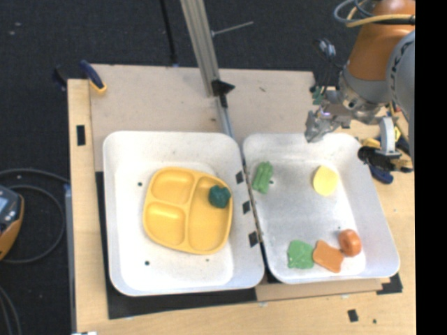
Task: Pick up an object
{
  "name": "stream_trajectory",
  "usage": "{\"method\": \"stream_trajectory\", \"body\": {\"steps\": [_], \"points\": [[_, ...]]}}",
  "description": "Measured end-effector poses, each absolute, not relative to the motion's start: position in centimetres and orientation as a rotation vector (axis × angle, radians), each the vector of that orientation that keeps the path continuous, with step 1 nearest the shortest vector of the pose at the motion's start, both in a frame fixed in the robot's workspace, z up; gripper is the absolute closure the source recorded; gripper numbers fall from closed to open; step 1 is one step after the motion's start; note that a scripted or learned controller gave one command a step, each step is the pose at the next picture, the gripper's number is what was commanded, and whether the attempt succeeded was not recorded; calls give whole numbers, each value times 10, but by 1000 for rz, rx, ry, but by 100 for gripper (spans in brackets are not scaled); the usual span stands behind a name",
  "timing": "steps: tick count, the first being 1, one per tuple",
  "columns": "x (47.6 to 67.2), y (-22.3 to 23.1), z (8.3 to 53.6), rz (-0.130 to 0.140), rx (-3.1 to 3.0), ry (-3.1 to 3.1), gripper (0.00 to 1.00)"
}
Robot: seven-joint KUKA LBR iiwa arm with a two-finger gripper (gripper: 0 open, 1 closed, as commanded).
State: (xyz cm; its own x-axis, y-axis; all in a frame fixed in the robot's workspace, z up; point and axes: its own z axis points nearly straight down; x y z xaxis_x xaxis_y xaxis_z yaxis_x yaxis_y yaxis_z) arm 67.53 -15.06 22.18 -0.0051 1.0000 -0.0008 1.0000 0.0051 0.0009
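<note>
My arm reaches in over the counter's (160, 100) far right corner, gripper (318, 128) hanging at the right bin's (363, 187) far rim; its grip I cannot tell. A yellow object (325, 181) lies just beneath, near that rim.

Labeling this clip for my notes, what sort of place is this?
Probably a robot lab test bench: a robot arm reaches over two white bins holding toy food and a yellow divided plate, with an aluminium rail behind.
</note>
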Motion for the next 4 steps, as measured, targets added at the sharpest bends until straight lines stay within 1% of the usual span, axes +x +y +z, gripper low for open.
{"method": "stream_trajectory", "body": {"steps": [1,2,3,4], "points": [[671,-100,215,1,2215,2228,100],[672,-43,213,0,2215,2229,100],[667,10,230,5,2212,2229,100],[666,60,242,5,2213,2229,100]]}}
